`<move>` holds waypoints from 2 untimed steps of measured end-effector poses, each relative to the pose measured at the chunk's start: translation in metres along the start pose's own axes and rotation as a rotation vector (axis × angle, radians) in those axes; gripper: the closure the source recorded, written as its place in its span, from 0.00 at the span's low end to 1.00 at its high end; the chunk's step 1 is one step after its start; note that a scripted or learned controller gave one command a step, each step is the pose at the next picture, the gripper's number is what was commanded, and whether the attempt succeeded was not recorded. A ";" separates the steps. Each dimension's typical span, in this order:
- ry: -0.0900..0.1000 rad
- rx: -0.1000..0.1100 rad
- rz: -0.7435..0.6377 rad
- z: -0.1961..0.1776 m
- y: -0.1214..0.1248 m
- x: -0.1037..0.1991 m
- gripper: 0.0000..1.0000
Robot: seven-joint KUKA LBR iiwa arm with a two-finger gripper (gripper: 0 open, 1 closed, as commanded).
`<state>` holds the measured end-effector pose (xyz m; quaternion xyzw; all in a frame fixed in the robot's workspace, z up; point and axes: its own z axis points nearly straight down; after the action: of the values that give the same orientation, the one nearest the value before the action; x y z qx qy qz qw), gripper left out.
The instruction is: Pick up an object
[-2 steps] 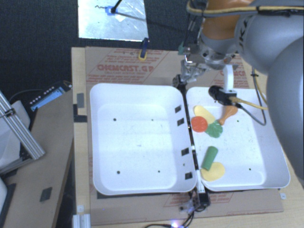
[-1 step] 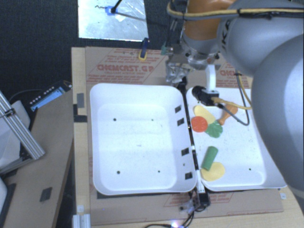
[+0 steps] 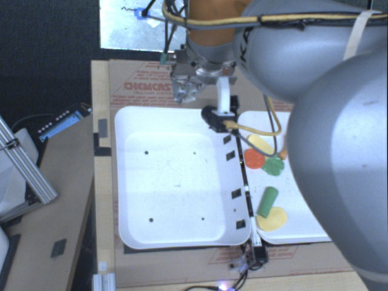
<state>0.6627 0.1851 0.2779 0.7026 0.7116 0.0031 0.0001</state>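
Cardboard-brown bench (image 3: 103, 180) below us, printed red lettering along its far edge, and on it two shallow white bins side by side. Look at the left bin (image 3: 173, 180): just a bare white floor with four small dark dots on it. All the colour sits in the right bin (image 3: 303, 226), and much of that bin is covered by the big grey arm (image 3: 327, 102) sweeping in from the right. Along the bin's left side we have a pale yellow piece (image 3: 260, 143) at the far end, then an orange-red round piece (image 3: 254, 159) touching a green round piece (image 3: 273, 166) just beside it. Nearer to us, a green cylinder (image 3: 267, 201) lies tilted, its lower end resting against a yellow disc (image 3: 271, 219). Black clips run down the seam between the two bins.

Now the arm: the orange band (image 3: 218, 8) is high in the view, and beneath it the gripper (image 3: 185, 93) hangs over the bench at the far rim of the left bin, apart from every one of those coloured pieces. Metal parts bunch together at its tip, blurred and small, and I cannot tell whether the claw is spread or closed. Nothing is visibly between them. A white and black fitting (image 3: 219, 111) with a yellow cable hangs just to its right, over the seam.
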 end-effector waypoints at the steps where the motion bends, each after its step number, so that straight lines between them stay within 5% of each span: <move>1: -0.002 0.004 0.004 0.041 0.006 0.053 1.00; 2: -0.003 -0.006 0.014 -0.057 0.007 0.005 1.00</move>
<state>0.6698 0.1901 0.3353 0.7076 0.7066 0.0041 0.0030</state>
